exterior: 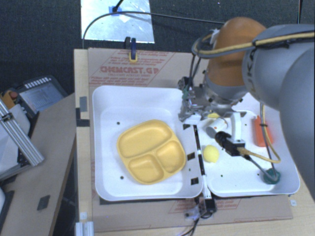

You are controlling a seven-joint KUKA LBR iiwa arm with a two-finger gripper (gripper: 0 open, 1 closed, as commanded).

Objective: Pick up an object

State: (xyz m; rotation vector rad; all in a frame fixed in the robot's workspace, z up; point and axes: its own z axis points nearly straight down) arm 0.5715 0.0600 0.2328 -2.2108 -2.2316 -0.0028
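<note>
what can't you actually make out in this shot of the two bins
- Gripper: the wrist and its cables cover it from above, so the state of the jaws cannot be read.
- Right bin: the arm hides its far side and whatever lies there.
- Orange object: partly behind the arm and a yellow cable, so its full shape is unclear.
- Small yellow piece below the wrist: too little shows to identify it.

arm (283,63): smooth matte grey casing, thick and rounded | wrist band (236,45): glossy orange, dome-shaped | cables: a yellow-and-dark one along the grey link, thin dark loops around the orange section | gripper (194,111): bare metal and black fittings
</note>
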